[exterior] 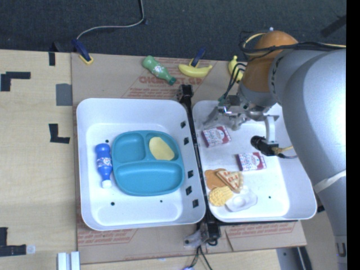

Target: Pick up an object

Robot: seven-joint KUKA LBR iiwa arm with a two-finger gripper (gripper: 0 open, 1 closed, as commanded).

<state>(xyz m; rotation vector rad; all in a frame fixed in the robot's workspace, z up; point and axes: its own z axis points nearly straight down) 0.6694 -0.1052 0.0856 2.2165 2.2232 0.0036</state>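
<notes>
Camera view, arm: grey, orange band above the wrist, reaching in from the right over the right bin.
Gripper (229, 112): low over the far left part of the shallow white right bin (292, 204); state of the pincer impossible to tell from here.
Nearest object: small red and white packet (216, 135), flat on the bin floor, just below the gripper, whether touching it not clear.
Second red and white packet (251, 161): further right, near the middle of the same bin.
Front of right bin: flat orange waffle-like toy pieces (223, 183), touching a clear plastic piece (240, 200).
Left white bin (93, 207): blue divided plastic plate (147, 163) with a yellow oval piece (162, 148) in its upper right compartment; small blue bottle with white cap (103, 165) just beside the plate's left edge.
Behind the bins: green bottle (158, 70) and yellow banana (195, 69) on the cardboard.
</notes>
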